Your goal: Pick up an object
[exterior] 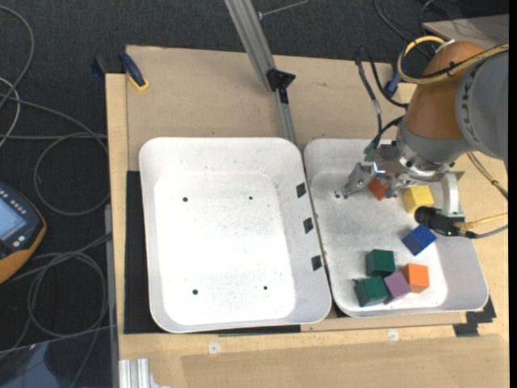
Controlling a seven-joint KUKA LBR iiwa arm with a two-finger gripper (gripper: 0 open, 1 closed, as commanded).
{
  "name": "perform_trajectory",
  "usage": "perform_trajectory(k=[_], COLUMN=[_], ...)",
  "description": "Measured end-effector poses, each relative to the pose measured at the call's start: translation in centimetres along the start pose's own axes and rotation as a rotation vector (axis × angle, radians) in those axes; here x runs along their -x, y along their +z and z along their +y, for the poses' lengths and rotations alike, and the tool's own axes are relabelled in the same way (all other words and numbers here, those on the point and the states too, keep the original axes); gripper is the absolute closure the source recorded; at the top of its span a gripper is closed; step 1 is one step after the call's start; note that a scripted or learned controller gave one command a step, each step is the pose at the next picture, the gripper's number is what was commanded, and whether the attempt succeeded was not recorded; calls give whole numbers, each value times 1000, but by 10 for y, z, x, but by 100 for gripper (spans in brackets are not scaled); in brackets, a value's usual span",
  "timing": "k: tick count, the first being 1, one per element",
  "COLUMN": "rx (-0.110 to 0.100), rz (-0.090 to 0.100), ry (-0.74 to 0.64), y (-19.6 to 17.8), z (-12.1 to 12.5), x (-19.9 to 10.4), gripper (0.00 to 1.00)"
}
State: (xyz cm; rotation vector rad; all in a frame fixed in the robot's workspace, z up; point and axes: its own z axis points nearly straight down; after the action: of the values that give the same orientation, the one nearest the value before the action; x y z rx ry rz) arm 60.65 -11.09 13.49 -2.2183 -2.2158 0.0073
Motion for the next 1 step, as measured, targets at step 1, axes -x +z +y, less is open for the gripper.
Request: perform_trajectory(k=[1], rx=[2], rz=[0], ry=[-1], y=[38], z=[-1], x=[-1], gripper=[0])
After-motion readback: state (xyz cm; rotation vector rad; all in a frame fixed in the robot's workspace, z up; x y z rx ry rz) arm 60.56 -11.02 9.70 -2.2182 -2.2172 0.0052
